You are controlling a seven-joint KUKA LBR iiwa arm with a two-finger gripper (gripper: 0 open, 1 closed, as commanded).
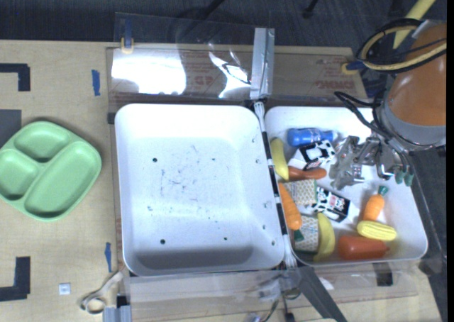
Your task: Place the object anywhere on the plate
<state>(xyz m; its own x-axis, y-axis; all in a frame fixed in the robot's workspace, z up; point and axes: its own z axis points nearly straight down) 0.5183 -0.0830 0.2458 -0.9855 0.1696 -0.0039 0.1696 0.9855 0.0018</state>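
We list the right bin (418,223) as our landmark; it holds a jumble of toy food. Inside it we count a blue bottle (309,135) near the far wall, a yellow banana (279,159) against the left wall, a long orange carrot (289,208) below that, a black-and-white patterned piece (331,203) near the middle, a small orange carrot with a green top (374,206) toward the right, a yellow corn cob (376,230) just below it, and a red piece (362,246) at the near wall.

The gripper (352,164) hangs over the bin's middle, above the pile; we cannot tell how its jaws stand.

Left of this bin lies the left bin (142,129). Well beyond that, on the tabletop (50,257), rests the green divided plate (48,169).
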